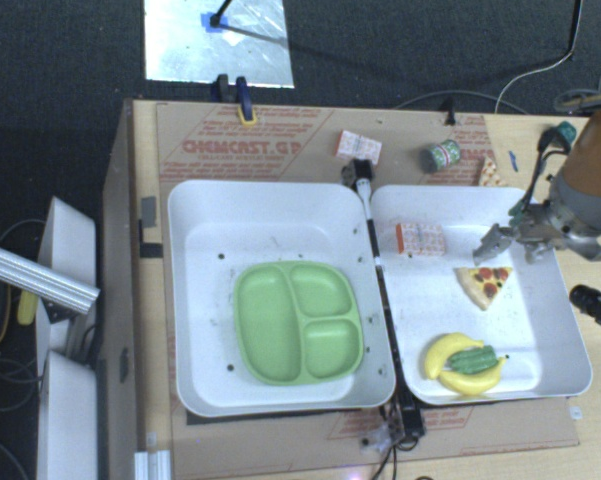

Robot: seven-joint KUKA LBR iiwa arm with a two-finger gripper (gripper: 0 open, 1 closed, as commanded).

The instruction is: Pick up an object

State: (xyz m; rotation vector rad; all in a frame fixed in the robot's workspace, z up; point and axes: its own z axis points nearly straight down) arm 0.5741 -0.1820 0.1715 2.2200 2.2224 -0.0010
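My gripper [510,250] hangs over the right bin [570,368], near its far right side, with its fingers spread open and nothing between them. Just below it lies a toy pizza slice [484,284]; the fingertips stand a little above the slice's far edge. A small red and white box [421,238] lies to the gripper's left in the same bin. At the bin's near edge, a yellow banana [450,356] has a green piece [477,360] on top of it. A green divided plate [298,321] fills the middle of the left bin [195,258].
On the cardboard behind the bins sit a small green can [442,155], a white card [359,147] and a patterned cracker-like piece [489,171]. A blue and yellow clamp [243,98] grips the bench's far edge. The ridge between the bins [375,268] runs front to back.
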